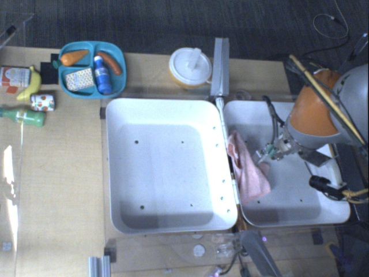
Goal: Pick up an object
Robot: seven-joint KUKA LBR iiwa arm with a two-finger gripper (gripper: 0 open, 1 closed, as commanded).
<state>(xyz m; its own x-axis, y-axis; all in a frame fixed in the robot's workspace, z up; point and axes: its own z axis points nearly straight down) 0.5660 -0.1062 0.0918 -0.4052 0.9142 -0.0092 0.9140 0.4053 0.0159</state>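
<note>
Down in the right bin (300, 206), the arm (323, 105) reached in from the right, and its fingers (270, 152) hung just beside the pink cloth (248, 169), at the cloth's right edge. How far the fingers stood apart could not be told, and nothing showed between them. The pink cloth lay crumpled against the right bin's left wall, next to the divider shared with the left bin (167, 166). Beyond the left bin, on the counter (52, 201), sat a white lidded cup (190, 67) and a blue divided tray (92, 68) holding toy food. Left of that tray lay a banana (30, 84), a small can (42, 102) and a green bottle (24, 116).
</note>
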